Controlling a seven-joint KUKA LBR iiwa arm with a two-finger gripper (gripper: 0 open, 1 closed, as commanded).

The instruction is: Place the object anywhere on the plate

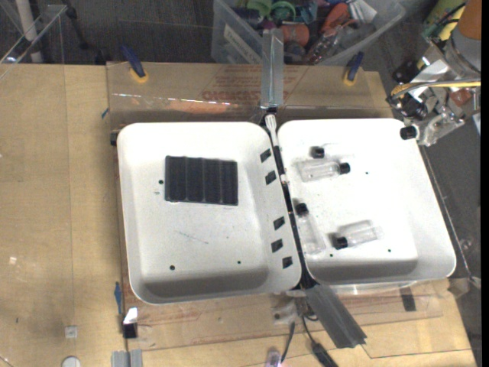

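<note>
Two clear bottles [325, 167] [353, 235] lie in right bin [428, 205], left of and below gripper [424, 125]; dark plate [202, 180] sits in left bin [153, 251]. Can't tell gripper's state.

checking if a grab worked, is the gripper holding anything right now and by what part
Nothing seems held. The gripper sits over the right bin's far corner, and both clear bottles lie loose in that bin.

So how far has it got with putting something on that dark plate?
Nothing looks done: the dark plate in the left bin has nothing on it. The clear vials lie in the right bin. The gripper sits at the bin's upper right corner. Picking and placing remain.
</note>
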